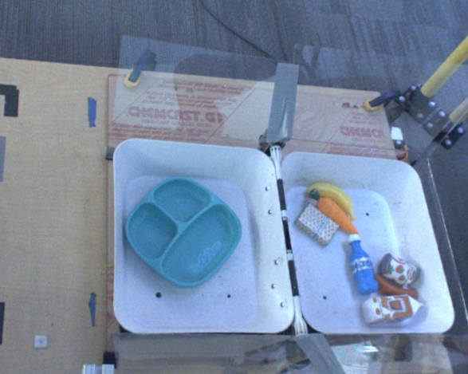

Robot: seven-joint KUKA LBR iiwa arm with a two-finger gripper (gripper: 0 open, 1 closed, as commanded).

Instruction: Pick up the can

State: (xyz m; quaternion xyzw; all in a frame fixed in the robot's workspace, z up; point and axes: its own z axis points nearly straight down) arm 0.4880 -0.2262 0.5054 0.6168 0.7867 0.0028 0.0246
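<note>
teal divided plate [184, 231] in left bin [130, 295], banana [332, 195], carrot [337, 216]

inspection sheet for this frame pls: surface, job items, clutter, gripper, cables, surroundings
Surface: two white bins side by side on a wooden bench; left bin, right bin.
Job's things: can lying near the right bin's right wall, touching neighbours.
Clutter: teal divided plate in the left bin; banana, carrot, patterned block, blue bottle, white and orange carton in the right bin.
Grippers: nothing seen.
Cables: dark cable on the floor behind the bench.
Surroundings: grey carpet, yellow-handled tool top right.
</note>
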